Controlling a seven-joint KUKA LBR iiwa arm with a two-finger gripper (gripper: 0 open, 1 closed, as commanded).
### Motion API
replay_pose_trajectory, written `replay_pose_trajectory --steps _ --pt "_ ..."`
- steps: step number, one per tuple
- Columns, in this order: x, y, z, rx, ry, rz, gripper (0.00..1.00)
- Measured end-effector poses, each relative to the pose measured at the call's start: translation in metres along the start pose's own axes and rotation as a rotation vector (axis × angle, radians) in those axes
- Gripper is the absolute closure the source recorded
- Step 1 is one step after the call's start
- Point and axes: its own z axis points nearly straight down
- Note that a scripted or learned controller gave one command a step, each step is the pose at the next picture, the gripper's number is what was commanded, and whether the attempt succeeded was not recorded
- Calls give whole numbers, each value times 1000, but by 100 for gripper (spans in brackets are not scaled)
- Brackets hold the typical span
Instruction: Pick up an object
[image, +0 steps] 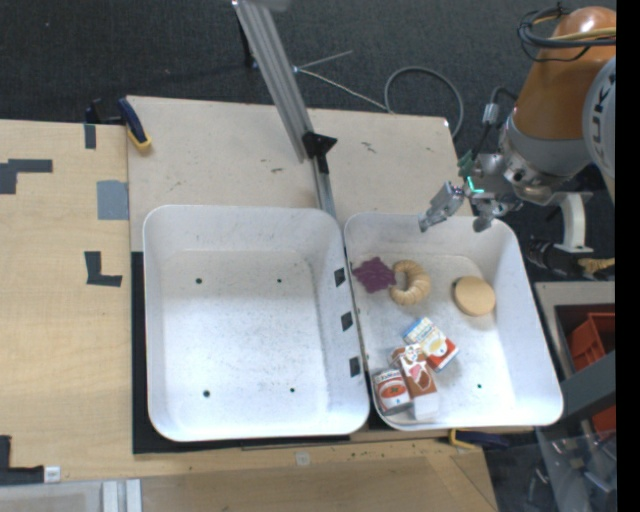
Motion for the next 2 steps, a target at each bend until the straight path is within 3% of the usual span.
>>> replay_pose_trajectory --steps 2 --pt "3 9 119 6 0 1 0"
